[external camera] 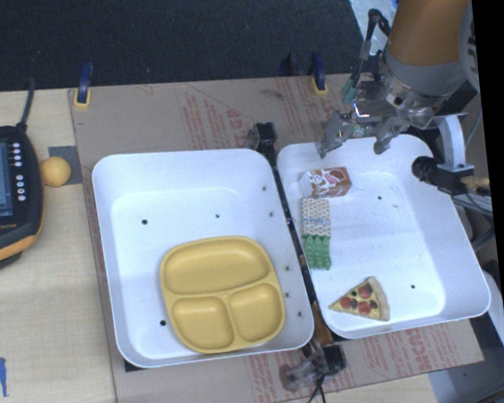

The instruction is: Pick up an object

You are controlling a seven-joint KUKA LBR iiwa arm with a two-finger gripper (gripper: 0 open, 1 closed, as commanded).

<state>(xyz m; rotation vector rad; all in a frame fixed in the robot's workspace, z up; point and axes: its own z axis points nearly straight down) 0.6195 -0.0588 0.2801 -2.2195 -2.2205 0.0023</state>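
Right bin [454, 246], near edge: toy pizza slice [361, 301], light, stiff, flat; grip across its edges. Left wall: green patterned packet [317, 233], soft. Far-left corner: small printed packet [327, 182]. Left bin [123, 254]: yellow divided tray [223, 292]. Far edge: gripper [357, 138], fingers spread, nothing held.

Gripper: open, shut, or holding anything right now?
Gripper: open, holding nothing, above the right bin's far edge.

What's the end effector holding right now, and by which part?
Nothing. The end effector is open above the right bin's far edge, with nothing between its fingers.
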